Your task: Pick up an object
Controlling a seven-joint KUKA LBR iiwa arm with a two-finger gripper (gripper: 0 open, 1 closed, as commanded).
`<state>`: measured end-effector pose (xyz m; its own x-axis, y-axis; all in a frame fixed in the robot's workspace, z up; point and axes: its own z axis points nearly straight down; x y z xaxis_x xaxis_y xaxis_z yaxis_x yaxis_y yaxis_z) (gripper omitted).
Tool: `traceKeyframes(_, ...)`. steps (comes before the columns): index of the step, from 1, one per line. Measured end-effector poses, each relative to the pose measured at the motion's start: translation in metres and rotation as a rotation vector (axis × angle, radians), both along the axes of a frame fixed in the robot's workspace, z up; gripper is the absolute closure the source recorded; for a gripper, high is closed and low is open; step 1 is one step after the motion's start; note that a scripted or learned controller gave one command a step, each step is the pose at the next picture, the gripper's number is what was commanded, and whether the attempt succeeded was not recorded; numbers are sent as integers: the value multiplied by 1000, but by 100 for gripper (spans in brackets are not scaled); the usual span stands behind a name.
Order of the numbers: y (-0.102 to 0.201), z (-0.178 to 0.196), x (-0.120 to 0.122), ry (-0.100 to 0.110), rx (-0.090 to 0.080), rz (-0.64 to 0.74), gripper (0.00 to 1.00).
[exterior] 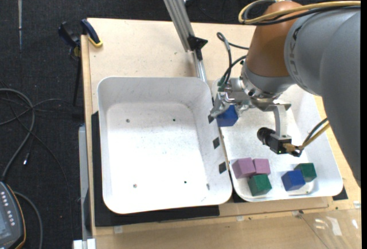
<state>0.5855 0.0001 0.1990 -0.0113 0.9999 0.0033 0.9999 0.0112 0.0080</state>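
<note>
The gripper (225, 109) has its fingers closed on a blue block (227, 116), held above the right bin (327, 182) near its left wall (4 other blocks lie below). Lift straight, keeping squeeze steady.

Robotics lab/test cell. Plywood worktop (143, 53) w/ two white bins (114, 98), industrial arm (321, 41) w/ exposed cabling, loose cables (23, 110) on dark carpet floor, aluminium rail (172, 1), clamp (80, 32) on worktop edge.
</note>
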Motion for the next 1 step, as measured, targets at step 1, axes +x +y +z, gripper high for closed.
traceKeyframes(1, 61, -4, -21, 11, -1, -2, 100)
